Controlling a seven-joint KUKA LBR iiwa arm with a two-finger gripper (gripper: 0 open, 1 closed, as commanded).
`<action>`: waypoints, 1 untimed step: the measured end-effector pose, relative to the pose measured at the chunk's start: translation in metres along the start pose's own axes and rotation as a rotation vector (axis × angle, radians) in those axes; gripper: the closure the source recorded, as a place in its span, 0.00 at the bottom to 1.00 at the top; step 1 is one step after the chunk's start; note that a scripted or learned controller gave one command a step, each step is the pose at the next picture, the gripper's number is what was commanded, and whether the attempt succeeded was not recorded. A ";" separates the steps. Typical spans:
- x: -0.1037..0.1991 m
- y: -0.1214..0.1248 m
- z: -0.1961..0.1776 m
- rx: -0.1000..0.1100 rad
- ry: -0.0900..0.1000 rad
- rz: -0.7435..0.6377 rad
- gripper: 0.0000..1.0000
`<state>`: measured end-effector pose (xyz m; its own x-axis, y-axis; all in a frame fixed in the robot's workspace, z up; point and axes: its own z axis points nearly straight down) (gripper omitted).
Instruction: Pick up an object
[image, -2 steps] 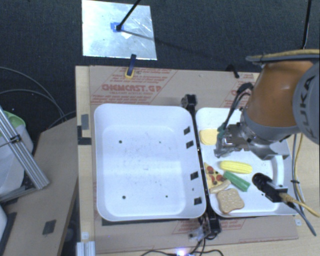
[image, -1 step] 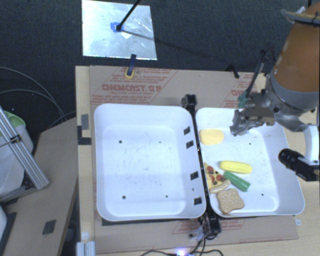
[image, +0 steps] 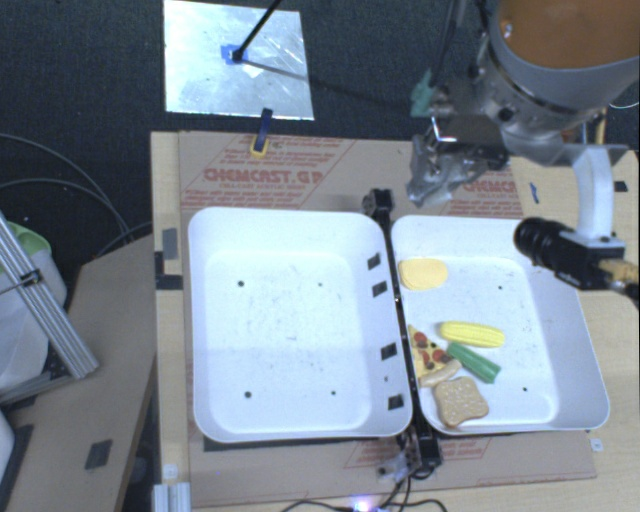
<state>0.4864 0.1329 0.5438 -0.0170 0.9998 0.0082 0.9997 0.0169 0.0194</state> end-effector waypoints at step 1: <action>0.011 -0.004 0.158 0.032 -0.012 0.015 1.00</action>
<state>0.4853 0.1449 0.3857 -0.0017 1.0000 -0.0035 0.9999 0.0016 -0.0122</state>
